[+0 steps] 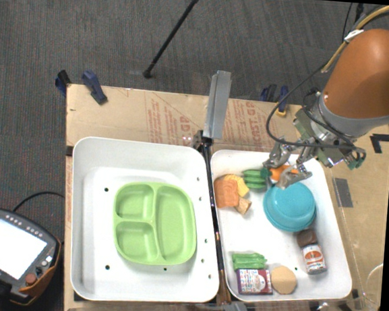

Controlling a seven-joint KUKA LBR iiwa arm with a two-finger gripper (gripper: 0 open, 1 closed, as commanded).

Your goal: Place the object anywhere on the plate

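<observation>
Nearest us in the right bin (334, 262) lie a small packet (254, 281), a tan round (283, 280) and a bottle (312, 254); the green plate (155, 223) sits in the left bin (88, 176); farther back the gripper (287, 172) hovers over a blue bowl (289, 207), fingers apart, clasping nothing we can see.

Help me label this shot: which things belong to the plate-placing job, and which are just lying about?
Job:
green plate in the left bin
hand over the right bin
the object, whichever gets picked

Lying about, unless picked:
blue bowl
bread
sauce bottle
tablet on the floor
</observation>
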